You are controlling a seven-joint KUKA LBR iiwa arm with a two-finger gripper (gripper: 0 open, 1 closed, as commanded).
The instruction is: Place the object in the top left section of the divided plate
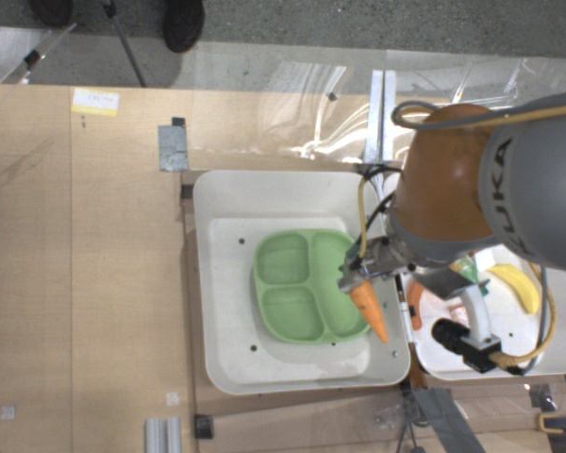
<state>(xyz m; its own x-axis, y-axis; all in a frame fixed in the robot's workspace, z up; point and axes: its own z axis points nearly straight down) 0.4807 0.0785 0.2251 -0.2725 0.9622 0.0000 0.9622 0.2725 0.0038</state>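
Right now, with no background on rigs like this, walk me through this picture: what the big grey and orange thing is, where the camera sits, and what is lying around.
The grey and orange thing is a robot arm reaching in from the right. One fixed camera looks down on a wooden bench at a slant. Two shallow white bins sit side by side. The left bin holds a green divided plate. The arm's gripper hangs over the plate's right edge, with an orange carrot at its tip, apparently held. The right bin holds a banana.

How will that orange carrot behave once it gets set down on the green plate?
The carrot tapers to a point, so it may roll in a curve. It looks stiff and probably light. The divided plate has raised ridges that would likely stop it.
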